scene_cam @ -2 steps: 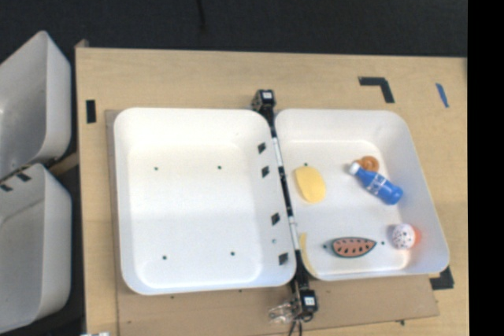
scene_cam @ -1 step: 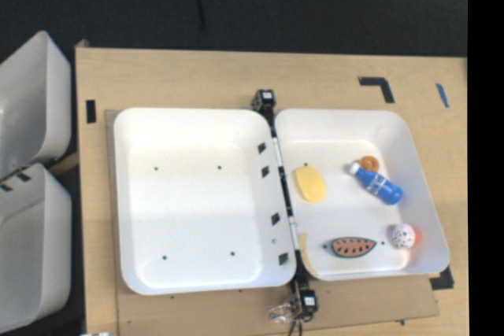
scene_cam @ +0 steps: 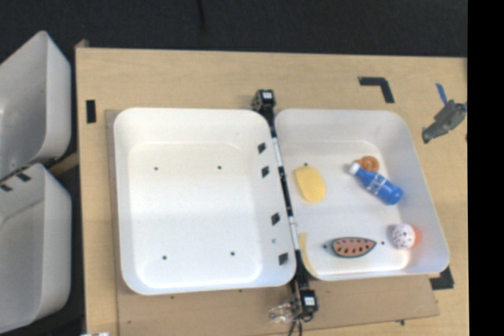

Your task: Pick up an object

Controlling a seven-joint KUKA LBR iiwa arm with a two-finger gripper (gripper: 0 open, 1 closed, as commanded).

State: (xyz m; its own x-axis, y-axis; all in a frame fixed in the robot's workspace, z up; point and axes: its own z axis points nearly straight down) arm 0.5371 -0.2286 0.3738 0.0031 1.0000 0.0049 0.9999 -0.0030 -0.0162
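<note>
A wooden table carries two shallow white bins side by side; the left bin lies bare, while the right bin holds every candidate for the pick. A yellow oval piece sits near the divider between the bins; a blue bottle lies tilted to its right, its cap end touching a small orange item; a watermelon slice toy rests near the front wall, and a white ball with red marks sits just beside it, close to the bin's right corner. The gripper hangs at the far right of the table, outside the right bin and well apart from all of the objects (its dark outline is too small to tell whether it is open or closed, and nothing can be seen in it). The pick appears not yet begun. The risks from here, as a judgement: the ball may roll off under contact; the bottle lies on its side and could slip or spin; a descent on bottle or orange item could catch both, since they touch; the slice lies near the front wall, which could block a grasp.
</note>
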